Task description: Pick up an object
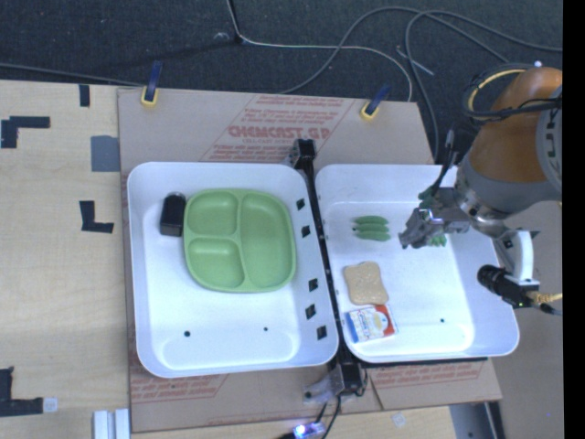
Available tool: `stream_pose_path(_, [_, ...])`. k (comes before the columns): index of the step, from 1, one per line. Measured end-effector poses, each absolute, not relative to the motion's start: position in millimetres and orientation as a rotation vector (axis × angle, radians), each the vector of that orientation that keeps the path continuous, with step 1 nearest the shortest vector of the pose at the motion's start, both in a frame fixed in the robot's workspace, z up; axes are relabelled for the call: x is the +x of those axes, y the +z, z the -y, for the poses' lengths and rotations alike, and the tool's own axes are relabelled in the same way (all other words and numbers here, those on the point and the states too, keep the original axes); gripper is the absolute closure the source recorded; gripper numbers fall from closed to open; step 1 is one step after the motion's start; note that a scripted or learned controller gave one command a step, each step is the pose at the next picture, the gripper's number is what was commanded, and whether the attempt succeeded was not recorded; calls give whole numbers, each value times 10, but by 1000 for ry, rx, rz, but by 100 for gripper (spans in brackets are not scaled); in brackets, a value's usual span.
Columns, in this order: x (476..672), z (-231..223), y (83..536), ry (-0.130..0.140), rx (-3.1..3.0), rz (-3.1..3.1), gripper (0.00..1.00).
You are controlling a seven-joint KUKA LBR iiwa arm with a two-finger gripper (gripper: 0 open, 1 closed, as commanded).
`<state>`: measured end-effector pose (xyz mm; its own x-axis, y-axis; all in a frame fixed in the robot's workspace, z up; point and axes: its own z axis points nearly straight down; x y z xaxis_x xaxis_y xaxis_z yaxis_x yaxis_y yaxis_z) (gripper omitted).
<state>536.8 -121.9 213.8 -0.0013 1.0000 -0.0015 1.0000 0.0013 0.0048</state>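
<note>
My gripper [419, 233] hangs low over the right bin [457, 337], near its upper right part. A small green thing [439, 240] shows right against the gripper's lower side; whether it is held I cannot tell. A green pea pod [370, 228] lies just left of the gripper, apart from it. Below that lies a tan slice of bread [366, 283]. A small red, white and blue carton [368, 323] rests by the bin's front left corner.
The left bin [219, 346] holds a green divided plate [239, 240] and a black block [172, 214] at the plate's left. A black divider [315, 245] runs between the bins. Cables trail over the dark floor behind the bench.
</note>
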Motion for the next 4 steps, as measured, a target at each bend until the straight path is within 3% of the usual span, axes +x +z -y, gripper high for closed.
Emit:
stream_pose_path(1, [5378,1219,2578,3,2217,-2221,100])
stream_pose_path(4, [5275,-419,2563,0,2215,-2231,100])
